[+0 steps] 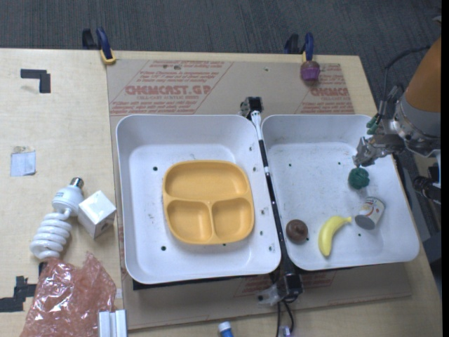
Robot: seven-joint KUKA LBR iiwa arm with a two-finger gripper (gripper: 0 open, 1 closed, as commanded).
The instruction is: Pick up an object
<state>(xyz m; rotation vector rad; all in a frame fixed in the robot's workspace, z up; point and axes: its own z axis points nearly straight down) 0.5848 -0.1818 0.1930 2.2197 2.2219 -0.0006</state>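
- The pincer [365, 156] hangs over the right bin [316, 153], near its right wall, just above a small dark green object [359, 178]; I cannot tell whether it is open or closed, and nothing shows gripped in it.
- That green object looks to be the likeliest target: it sits alone on the bin floor, apart from the small can [370, 212], the toy banana [332, 234] and the brown round piece [297, 230].
- It seems light and lumpy, perhaps soft, so it could roll or squirt sideways; a hold across its widest middle, straight from above, looks safest.
- The left bin [140, 188] holds a yellow divided tray [208, 202].
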